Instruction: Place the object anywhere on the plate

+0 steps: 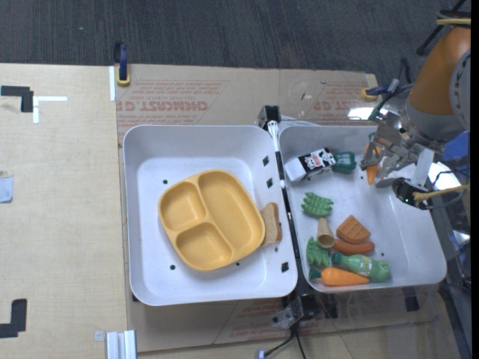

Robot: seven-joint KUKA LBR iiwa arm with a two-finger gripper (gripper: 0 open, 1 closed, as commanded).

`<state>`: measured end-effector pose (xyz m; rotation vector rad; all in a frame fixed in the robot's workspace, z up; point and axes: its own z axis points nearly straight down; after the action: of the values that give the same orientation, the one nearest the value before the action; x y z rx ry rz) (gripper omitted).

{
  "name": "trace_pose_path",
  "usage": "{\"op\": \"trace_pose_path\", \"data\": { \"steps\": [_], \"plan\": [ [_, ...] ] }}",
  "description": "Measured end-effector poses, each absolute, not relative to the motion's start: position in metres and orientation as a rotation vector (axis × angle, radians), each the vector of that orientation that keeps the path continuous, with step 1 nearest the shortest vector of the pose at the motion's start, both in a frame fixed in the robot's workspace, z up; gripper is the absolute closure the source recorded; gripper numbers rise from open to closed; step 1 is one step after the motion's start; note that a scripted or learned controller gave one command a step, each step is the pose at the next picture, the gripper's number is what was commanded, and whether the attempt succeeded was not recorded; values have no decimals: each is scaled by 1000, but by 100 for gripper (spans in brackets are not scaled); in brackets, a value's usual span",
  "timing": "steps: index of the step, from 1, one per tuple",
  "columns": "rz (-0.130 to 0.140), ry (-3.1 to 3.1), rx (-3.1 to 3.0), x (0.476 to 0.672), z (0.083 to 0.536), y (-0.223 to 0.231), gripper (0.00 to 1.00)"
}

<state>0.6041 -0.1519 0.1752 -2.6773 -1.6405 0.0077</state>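
The claw (372, 172) hangs over the right bin (419, 264) near its far right rim (bare floor lies just under it). Something small and orange sits between its fingers; their spread I cannot tell. One yellow three-compartment plate (210, 219) lies well left.

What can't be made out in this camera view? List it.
- Gripper: the camera view is too blurred to tell how the fingers stand, or what the small orange thing by them is.
- Bread slice: partly hidden under the yellow plate.
- Bottle: label too small to read.
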Motion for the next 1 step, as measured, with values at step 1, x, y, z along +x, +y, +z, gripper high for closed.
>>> {"op": "trace_pose_path", "data": {
  "steps": [1],
  "plan": [
    [6,-1889,-2508,555,233,-131,100]
  ]
}}
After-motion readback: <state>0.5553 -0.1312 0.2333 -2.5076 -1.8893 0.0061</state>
